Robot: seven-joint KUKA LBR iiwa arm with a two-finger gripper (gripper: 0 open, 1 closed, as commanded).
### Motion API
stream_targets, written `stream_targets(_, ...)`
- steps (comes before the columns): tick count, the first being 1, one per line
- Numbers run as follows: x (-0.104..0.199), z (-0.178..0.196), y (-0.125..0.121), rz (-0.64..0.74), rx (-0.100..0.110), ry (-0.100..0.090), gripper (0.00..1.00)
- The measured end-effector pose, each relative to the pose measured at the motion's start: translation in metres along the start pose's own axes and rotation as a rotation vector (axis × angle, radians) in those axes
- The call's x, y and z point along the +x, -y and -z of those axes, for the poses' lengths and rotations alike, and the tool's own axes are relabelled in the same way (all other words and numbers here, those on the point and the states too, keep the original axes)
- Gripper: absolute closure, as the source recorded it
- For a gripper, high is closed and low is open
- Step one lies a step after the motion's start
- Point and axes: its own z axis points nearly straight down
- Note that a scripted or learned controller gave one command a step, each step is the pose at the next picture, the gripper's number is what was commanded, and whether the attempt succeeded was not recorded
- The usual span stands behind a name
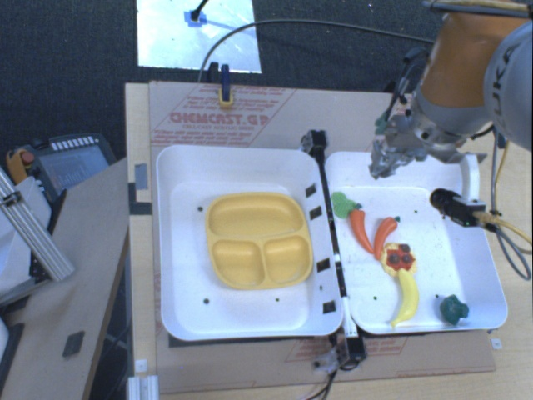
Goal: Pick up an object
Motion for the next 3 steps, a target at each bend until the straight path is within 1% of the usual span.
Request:
stream_targets(1, 0.041, -0.004, 0.03, -0.001, 0.0, 0.0, 1.0)
stream_targets(2, 0.091, -0.013, 0.04, 0.002, -0.002, -0.002, 1.0)
stream_targets(3, 0.134, -0.013, 0.063, 0.001, 0.0, -0.001, 1.0)
